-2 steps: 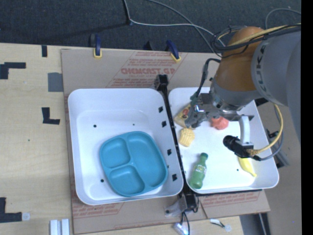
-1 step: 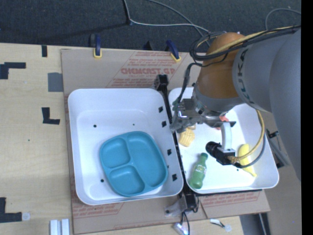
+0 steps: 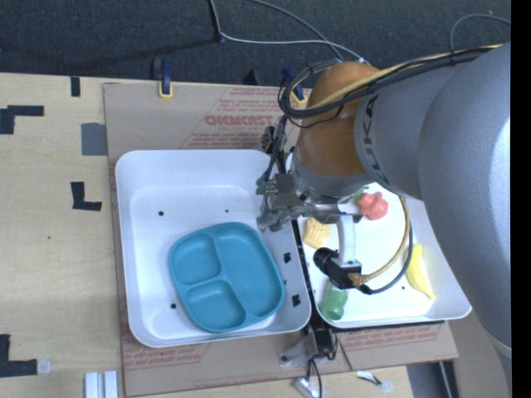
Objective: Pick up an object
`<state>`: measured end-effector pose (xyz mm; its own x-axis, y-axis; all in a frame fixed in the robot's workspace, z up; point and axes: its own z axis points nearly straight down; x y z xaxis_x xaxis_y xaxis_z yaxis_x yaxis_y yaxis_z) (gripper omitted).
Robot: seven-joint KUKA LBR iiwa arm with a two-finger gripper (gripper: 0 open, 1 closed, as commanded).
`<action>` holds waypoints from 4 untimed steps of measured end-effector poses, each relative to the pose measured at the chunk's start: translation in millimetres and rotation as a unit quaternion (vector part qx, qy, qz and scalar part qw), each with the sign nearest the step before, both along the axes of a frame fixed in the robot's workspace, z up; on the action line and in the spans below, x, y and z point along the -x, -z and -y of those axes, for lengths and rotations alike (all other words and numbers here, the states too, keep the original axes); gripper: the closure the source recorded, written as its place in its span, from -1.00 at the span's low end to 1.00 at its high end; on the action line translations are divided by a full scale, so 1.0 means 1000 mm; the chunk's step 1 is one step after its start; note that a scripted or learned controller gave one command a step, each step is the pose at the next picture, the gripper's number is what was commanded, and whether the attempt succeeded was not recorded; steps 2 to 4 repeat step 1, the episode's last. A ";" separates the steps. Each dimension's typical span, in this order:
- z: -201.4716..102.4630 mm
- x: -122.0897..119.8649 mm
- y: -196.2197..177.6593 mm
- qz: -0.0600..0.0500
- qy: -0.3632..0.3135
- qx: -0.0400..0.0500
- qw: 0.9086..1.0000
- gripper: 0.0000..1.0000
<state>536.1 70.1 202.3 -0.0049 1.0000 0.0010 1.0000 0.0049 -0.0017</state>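
So the gripper hangs over the bins' middle edge, nothing picked up yet, grip state unclear.

Smooth, glossy white plastic in both bins. Matt, smooth teal plastic for the divided plate. Flat brown cardboard with red print on the desk at 12 o'clock of the bins. Satin grey casing, glossy orange band on the arm. Shiny plastic toys: yellow banana, green piece.
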 end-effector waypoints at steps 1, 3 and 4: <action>0.003 0.000 0.000 0.000 0.002 0.001 1.000 -1.00; 0.003 0.000 0.000 0.000 0.002 0.001 1.000 -1.00; 0.003 0.000 0.000 0.000 0.002 0.001 1.000 -1.00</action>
